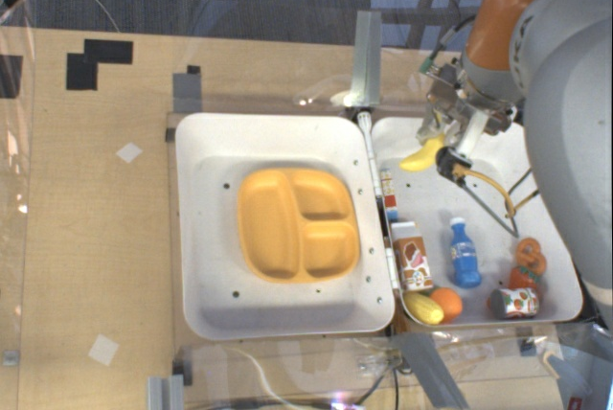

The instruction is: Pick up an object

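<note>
Gripper [442, 142] at right bin's [560, 307] twelve o'clock, fingers clamped on banana [420, 158]; grasp looks made, lift remaining.

Yellow divided tray [297, 224] in left bin [206, 207]

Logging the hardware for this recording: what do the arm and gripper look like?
The arm is bulky, rounded and light grey, with an orange band above the wrist. The gripper is a small metallic assembly with black cables looping behind it and a tan cable trailing beside it.

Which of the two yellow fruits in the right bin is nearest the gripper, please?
The banana, right at the gripper; the other yellow fruit lies in the near corner by the orange.
</note>
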Controlling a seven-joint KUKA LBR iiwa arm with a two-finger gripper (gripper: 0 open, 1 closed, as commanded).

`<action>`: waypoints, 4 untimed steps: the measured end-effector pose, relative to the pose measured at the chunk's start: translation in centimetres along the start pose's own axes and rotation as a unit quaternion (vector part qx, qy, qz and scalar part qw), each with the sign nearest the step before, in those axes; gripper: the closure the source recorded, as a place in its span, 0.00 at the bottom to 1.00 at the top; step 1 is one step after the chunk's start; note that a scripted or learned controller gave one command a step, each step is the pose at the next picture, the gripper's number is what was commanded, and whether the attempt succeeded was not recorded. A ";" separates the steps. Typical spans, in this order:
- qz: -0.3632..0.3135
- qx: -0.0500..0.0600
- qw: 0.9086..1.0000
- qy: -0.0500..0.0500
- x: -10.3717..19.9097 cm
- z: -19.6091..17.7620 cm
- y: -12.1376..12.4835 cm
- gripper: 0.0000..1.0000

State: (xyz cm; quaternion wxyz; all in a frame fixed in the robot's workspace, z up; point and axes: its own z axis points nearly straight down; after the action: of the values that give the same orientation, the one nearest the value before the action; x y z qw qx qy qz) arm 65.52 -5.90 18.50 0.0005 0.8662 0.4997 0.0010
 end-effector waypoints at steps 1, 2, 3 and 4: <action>0.030 -0.005 1.000 0.002 0.4 -8.3 1.6 1.00; 0.030 -0.001 1.000 0.000 0.4 -7.9 1.5 0.00; -0.090 -0.001 0.996 -0.001 -6.8 -4.0 5.5 0.00; -0.095 0.002 0.995 -0.002 -11.8 3.7 7.3 0.00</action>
State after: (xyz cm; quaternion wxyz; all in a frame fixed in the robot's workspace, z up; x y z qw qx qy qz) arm 65.95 -19.75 14.85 -0.0006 0.8148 0.5797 -0.0015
